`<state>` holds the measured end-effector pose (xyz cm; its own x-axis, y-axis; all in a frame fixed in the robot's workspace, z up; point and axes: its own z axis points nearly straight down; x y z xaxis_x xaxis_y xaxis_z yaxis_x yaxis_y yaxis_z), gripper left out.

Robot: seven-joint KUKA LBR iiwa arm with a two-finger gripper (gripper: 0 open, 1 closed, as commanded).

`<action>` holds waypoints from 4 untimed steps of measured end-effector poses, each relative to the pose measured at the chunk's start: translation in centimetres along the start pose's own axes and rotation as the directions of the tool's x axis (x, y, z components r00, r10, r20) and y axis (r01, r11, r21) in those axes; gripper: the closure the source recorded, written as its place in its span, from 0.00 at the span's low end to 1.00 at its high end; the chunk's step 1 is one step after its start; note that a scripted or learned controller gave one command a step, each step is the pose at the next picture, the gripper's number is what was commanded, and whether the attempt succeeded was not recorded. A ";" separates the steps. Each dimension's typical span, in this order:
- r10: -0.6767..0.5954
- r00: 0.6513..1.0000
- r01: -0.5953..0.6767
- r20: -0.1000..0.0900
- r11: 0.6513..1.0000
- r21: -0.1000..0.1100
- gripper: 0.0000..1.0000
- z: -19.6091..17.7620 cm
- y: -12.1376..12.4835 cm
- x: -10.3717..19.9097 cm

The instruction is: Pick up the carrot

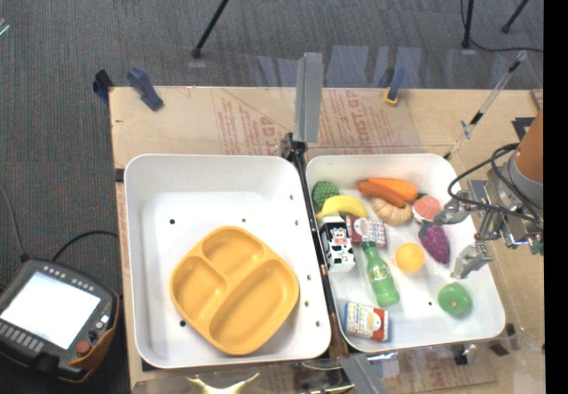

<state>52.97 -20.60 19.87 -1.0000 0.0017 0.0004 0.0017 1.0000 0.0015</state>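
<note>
The orange carrot lies on its side at the back of the right bin, with a tan peanut-shaped toy just in front of it and a yellow banana to its left. My gripper hangs over the bin's right edge, well to the right of the carrot and nearer the camera. Its two fingers stand apart, open, with nothing between them. A bunch of purple grapes lies just left of the fingers.
The right bin also holds a pink fruit, an orange, a green bottle, a green apple, a milk carton and a juice pack. A yellow divided plate lies in the left bin.
</note>
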 end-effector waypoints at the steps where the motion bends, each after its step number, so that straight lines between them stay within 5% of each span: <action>1: -0.071 0.997 0.070 -0.011 0.997 -0.006 0.00 11.5 2.5 -5.6; 2: -0.051 0.999 0.051 0.003 0.999 -0.001 0.00 11.0 7.6 -5.9; 3: -0.054 0.999 0.054 0.006 0.999 0.000 1.00 10.0 7.8 -6.1; 4: -0.260 0.966 0.260 0.011 0.966 0.006 1.00 -4.6 6.8 -2.0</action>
<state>55.02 -13.80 24.43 -0.9660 -0.2584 -0.0106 -0.2584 0.9660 -0.0042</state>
